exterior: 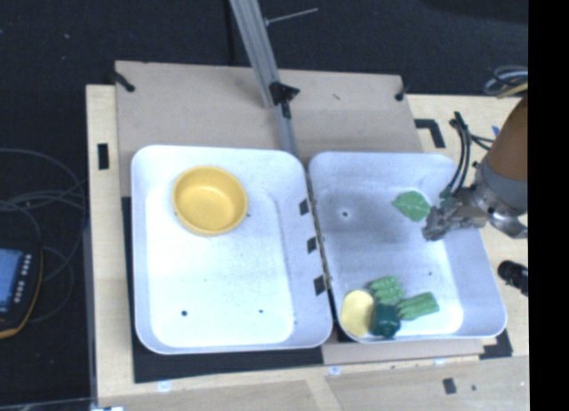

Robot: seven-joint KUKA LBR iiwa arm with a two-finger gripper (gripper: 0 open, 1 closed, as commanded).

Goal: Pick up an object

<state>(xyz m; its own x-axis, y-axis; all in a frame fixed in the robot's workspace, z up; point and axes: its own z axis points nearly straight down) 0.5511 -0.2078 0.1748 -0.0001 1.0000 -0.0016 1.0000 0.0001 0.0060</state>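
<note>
Holding yellow bowl: left bin

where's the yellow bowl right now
The yellow bowl sits in the left bin, near its upper left corner, far from the gripper.

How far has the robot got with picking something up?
Nothing looks picked up yet. The gripper is low in the right bin, right beside a green leaf, so reaching seems to be under way. Whether it has hold of the leaf is too small to tell. Grabbing and lifting are left. The yellow bowl sits in the left bin, and a toy pile is untouched.
</note>
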